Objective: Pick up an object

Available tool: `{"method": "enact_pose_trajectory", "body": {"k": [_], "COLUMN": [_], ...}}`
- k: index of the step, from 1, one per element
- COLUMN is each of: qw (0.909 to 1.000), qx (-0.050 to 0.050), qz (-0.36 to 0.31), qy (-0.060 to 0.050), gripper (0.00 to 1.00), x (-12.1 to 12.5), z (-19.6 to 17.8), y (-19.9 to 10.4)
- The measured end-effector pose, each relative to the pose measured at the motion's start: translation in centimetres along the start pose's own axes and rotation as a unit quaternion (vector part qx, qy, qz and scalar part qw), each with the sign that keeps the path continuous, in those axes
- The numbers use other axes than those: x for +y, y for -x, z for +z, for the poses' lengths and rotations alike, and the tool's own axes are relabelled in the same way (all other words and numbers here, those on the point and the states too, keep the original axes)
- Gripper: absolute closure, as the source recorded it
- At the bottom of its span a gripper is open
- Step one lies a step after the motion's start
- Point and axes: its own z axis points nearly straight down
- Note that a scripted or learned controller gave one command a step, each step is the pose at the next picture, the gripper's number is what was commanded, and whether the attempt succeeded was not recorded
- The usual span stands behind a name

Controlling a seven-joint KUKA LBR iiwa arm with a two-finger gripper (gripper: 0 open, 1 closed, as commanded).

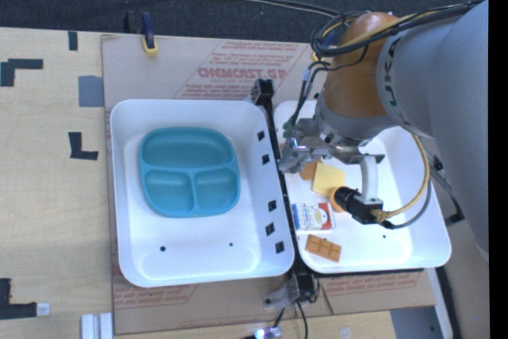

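Camera view, from above and at a slant, has the pincer (305, 157) low in the right bin (413, 242), hard by that bin's left wall. Its metal head is seen beneath the orange wrist band (357, 67), but whether it is released or clenched cannot be told, since the tip is crowded by the wrist housing and by what lies under it.

Just beside the pincer, at about four o'clock, a yellow wedge-shaped piece (328, 178) is seen, tilted, with a small orange scrap (308, 169) touching its left side. These are judged the nearest candidates for the pick; contact between pincer and either cannot be confirmed.

Farther out, at about six o'clock from the pincer, a small white packet with red and blue print (313, 216) lies flat, long axis roughly nine to three. Beyond it, nearer the front rim, a brown waffle-like bar (323, 248) lies with its long axis running ten to four.

Across the dividing wall, at nine o'clock, a teal divided plate (189, 171) rests in the left bin (127, 250), all carried on the tabletop (48, 194).
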Motion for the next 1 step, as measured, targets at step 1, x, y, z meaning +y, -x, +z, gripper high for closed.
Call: {"method": "enact_pose_trajectory", "body": {"k": [1], "qw": [1.0000], "qx": [0.000], "qz": [-0.001], "qy": [0.000], "gripper": [1.00], "x": [-0.35], "z": [-0.70], "y": [-6.43]}}
